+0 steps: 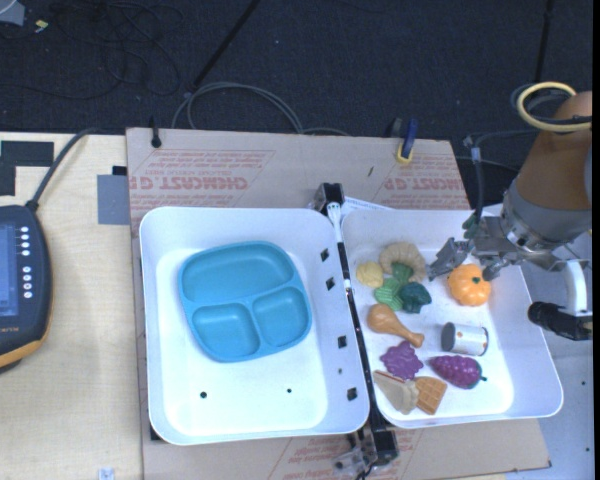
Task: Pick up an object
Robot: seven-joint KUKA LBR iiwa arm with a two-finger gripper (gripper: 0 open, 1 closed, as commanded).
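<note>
We see the arm [552, 183] reaching in from the right over the right-hand bin [540, 393], its orange band high at the edge of the view and the gripper [468, 258] low over the bin's upper right part. The dark fingers [446, 260] spread to either side of a small orange pumpkin-like toy [469, 286], which sits on the bin floor just beneath them; we cannot tell whether the claw is released or clenched, nor whether it touches the toy. To the left of the pumpkin lie a pale, lumpy toy [403, 256], a small yellow piece [370, 275] and a green cluster [402, 294]. Below these rest a tan drumstick shape [393, 323], a small grey-and-white can [466, 340] lying on its side, a purple leafy toy [401, 360], a purple bunch of grapes [457, 370] and, near the front wall, a beige-and-orange wedge [413, 394]. The left-hand bin [170, 388] holds a blue divided plate [245, 300] with three compartments. At the far left of the bench lies a teach pendant [8, 286] with a screen.
</note>
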